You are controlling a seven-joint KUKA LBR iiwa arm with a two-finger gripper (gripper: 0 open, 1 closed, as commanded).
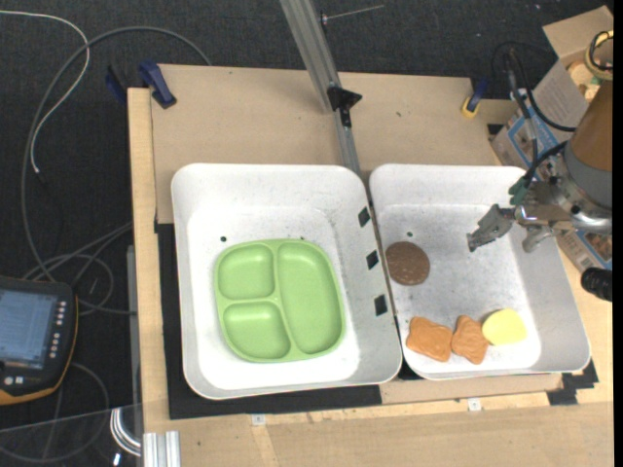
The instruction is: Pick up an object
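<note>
In the right bin (458, 188) lie a round brown patty (407, 263), two orange-brown toast-like pieces (428, 339) (469, 340) and a yellow lump (504, 327). The last three sit in a row near the front wall. My gripper (510, 233) hangs over the right side of this bin, to the right of the patty and above the yellow lump in the view. It is open, its two fingers are spread wide, and nothing is between them. It is apart from every object.
The left bin (195, 202) holds a green three-compartment plate (280, 300). A metal pole (311, 37) slants down to the gap between the bins. Boxes and cables (545, 95) crowd the bench's right edge behind the arm.
</note>
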